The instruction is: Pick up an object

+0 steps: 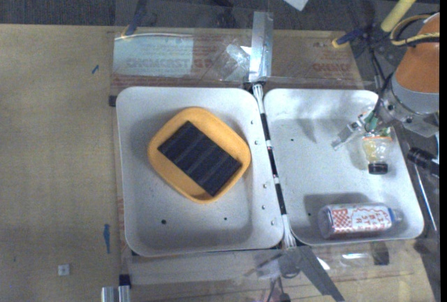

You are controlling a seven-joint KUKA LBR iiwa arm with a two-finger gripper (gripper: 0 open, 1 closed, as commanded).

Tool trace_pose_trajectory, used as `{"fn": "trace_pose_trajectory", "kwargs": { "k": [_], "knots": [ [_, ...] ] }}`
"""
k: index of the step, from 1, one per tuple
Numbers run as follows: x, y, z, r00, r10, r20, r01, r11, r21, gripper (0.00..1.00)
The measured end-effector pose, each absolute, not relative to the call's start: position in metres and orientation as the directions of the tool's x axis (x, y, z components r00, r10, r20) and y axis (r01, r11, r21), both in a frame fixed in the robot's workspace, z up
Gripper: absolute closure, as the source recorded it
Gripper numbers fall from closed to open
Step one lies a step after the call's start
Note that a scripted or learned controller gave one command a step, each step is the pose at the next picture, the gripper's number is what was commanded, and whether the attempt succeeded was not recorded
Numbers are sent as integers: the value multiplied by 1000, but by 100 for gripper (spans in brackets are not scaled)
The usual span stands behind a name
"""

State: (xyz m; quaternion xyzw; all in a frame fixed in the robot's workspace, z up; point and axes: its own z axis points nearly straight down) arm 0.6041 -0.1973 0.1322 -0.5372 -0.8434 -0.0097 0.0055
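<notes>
White bins sit side by side on the wooden bench — left bin, right bin. A yellow pad with a dark ribbed panel on top lies flat near the middle of the left bin, turned at a slant to the bin walls.

Right bin holds two things. A bottle with a red-and-white checked label lies on its side along the near wall, cap pointing right. A small clear bottle with a dark cap sits near the right wall, well apart from the checked one.

Arm comes in from the right, orange band visible above the wrist. Gripper is over the right bin's far-right part, just above the small clear bottle — too cluttered there to call contact. A thin metal piece sticks out to its left, low over the bin floor. Whether the gripper is spread or closed, I can't tell — nothing visibly held between its parts.

Beyond the bins: a clear plastic sheet and a metal bracket at the divide.
</notes>
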Motion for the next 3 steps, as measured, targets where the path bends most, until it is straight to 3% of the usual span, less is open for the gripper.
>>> {"fn": "trace_pose_trajectory", "kwargs": {
  "k": [1,2,3],
  "knots": [
    [623,-193,122,-445,895,23,896,444,17,0],
    [641,-203,147,-554,833,2,833,554,10,0],
    [641,-210,89,-642,767,-1,766,642,13,0]
  ]
}}
